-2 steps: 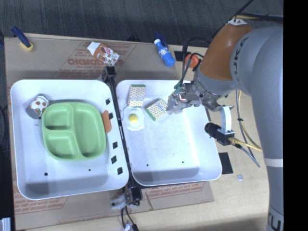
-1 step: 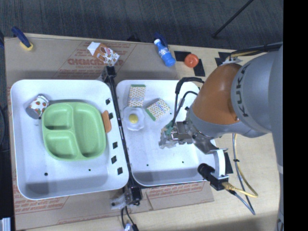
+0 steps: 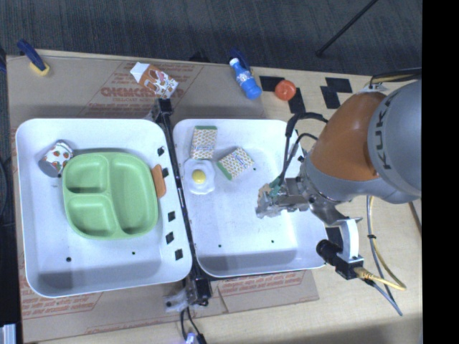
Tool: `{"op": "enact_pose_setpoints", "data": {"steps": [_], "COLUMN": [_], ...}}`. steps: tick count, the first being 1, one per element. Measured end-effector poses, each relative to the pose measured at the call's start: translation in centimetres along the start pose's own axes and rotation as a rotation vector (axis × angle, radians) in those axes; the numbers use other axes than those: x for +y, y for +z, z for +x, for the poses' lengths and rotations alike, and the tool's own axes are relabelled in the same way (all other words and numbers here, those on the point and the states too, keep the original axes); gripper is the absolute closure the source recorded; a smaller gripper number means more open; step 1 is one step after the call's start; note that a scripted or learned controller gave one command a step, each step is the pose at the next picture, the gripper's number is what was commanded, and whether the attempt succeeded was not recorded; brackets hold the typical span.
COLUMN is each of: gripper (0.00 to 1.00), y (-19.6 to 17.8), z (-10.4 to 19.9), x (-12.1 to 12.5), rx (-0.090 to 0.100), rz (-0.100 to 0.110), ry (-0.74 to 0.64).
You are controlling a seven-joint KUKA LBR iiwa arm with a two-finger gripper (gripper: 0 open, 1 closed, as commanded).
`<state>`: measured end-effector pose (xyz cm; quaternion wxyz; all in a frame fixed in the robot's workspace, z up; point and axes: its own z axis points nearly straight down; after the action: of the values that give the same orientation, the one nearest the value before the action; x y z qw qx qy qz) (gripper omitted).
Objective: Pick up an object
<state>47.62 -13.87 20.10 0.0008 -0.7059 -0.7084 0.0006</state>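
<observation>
Over the right bin [image 3: 215, 253], toward its right side, gripper [image 3: 271, 201] hangs low above bare white floor. Cannot tell how it is set: blurred, and partly masked by the wrist housing. Nothing seen in its grasp.

Candidate objects sit well to its left in the same bin: a patterned pack [image 3: 204, 142] near the far wall, a second pack [image 3: 236, 163] tilted just beside it, and a toy egg [image 3: 200, 175] close to the divider. Left bin [image 3: 32, 213] holds a green tray [image 3: 111, 192], an orange piece [image 3: 158, 180] at its right edge, and a small wrapped item [image 3: 56, 157] at its upper left corner.

Risks, as I judge them:
- Closing where it is now would likely take only air; no object lies under it.
- The three items crowd together; a descent on one may nudge a neighbour or pinch two at once.
- The egg looks rounded and flat, so it may slip.
- The egg's nearness to the divider leaves little room on that side.

Room: broad bare floor across the right bin's near half and around the gripper. Approach from the right is unobstructed. Far wall constrains the first pack.
</observation>
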Motion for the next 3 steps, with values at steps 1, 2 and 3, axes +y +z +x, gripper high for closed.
{"op": "enact_pose_setpoints", "data": {"steps": [1,2,3], "gripper": [1.0,0.0,0.0], "y": [-1.0,-1.0,8.4], "z": [5.7,5.7,4.3], "x": [4.3,4.3,9.1], "rx": [0.001,0.0,-0.001], "rz": [0.0,0.0,0.005], "ry": [-0.004,-0.003,-0.005]}}
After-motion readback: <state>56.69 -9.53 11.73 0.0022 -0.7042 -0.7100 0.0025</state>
